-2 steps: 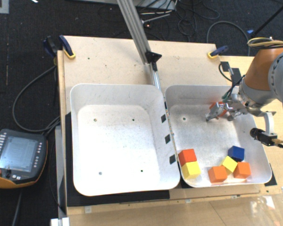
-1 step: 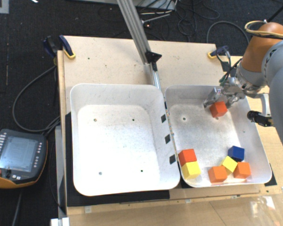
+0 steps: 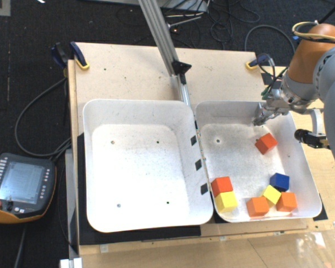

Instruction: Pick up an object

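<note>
The pincer (image 3: 263, 118) hangs at the far end of the right bin (image 3: 234, 111), just above its floor and close to the far wall; whether it is spread or closed I cannot tell from this slant, and nothing shows in its grasp. The arm (image 3: 312, 66), grey with its orange band, comes in from the right over the bin's far right corner.

Just near of the pincer, and a little to the right, lies a lone orange cube (image 3: 266, 143), tilted on the bin floor and apart from everything else; it is the closest candidate for the pick. Further off, along the near edge of the same bin, sits a cluster: an orange cube (image 3: 221, 184) touching a yellow cube (image 3: 226, 200) at the left; then another orange cube (image 3: 257, 206), a yellow cube (image 3: 272, 194), a blue cube (image 3: 280, 181) and one more orange cube (image 3: 287, 201) crowded towards the near right corner.

The left bin (image 3: 137, 161) lies beside it on the surface (image 3: 128, 71); a teach pendant (image 3: 19, 186) rests on the floor at the far left.

I judge this the approach step, with no grasp made yet; the next move calls for shifting the pincer slightly nearward over the lone cube, aligning with its turned faces, then descending and closing.
</note>
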`<control>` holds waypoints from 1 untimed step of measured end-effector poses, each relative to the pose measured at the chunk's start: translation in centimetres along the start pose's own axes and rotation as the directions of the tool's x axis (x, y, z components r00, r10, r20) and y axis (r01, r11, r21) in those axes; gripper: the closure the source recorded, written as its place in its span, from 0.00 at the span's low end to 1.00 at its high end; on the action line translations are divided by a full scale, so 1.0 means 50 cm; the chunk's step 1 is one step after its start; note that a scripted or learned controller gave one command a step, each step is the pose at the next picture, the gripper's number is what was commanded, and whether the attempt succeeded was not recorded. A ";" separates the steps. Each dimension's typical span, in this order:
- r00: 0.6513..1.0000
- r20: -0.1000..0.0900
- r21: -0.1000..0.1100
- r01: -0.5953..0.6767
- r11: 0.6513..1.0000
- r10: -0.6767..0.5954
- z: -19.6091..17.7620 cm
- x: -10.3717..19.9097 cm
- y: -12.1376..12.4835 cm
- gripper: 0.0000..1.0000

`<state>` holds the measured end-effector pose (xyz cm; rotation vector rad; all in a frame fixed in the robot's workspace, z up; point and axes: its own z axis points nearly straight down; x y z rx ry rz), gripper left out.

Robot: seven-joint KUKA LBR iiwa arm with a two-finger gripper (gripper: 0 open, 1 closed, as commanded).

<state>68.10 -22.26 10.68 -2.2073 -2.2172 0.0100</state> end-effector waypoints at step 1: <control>1.000 -0.001 0.002 0.001 1.000 -0.001 0.002 0.002 0.000 0.00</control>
